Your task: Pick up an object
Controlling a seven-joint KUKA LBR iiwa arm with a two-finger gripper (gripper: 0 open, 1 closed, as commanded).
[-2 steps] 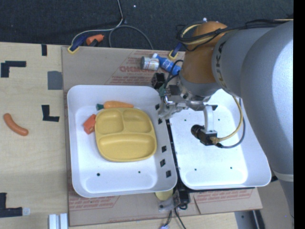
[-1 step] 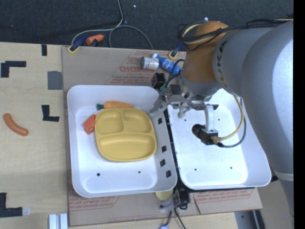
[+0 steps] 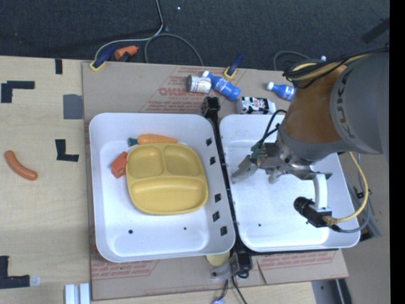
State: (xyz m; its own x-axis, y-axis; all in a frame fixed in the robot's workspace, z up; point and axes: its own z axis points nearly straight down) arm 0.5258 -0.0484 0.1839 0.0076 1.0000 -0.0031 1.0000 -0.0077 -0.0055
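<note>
1. Gripper [image 3: 256, 171] of the grey arm hangs over the right shallow white bin [image 3: 278, 230], toward that bin's left side, with its two fingers spread apart and nothing between them.
2. One finger [image 3: 240, 169] points left toward the divider between the two bins; the other [image 3: 274, 175] is shorter in view and sits just beside the wrist.
3. The grey arm with its orange band [image 3: 313, 106] covers the far right part of the right bin.
4. A black connector with a yellow cable [image 3: 311, 210] hangs from the arm over the near right part of that bin.
5. In the left shallow white bin [image 3: 111, 233] lies a yellow plastic divided plate [image 3: 166, 178], about in the bin's middle.
6. An orange toy carrot with a green top [image 3: 155, 139] lies along the plate's far edge, touching it.
7. A small red-orange piece [image 3: 119, 164] lies at the plate's left edge; its shape is hard to tell.
8. Beyond the bins, on the brown cardboard sheet [image 3: 126, 84] that covers the desk, lie a small white bottle [image 3: 199, 83], a blue bottle [image 3: 226, 88] just right of it, another blue bottle with a white cap [image 3: 280, 90] and a black-and-white patterned item [image 3: 255, 105].
9. Two clamps, one with an orange handle [image 3: 126, 52] and one blue [image 3: 235, 65], sit at the cardboard's far edge.
10. Well to the left on the wooden desk [image 3: 38, 220] lies an orange-red toy sausage [image 3: 21, 165].
</note>
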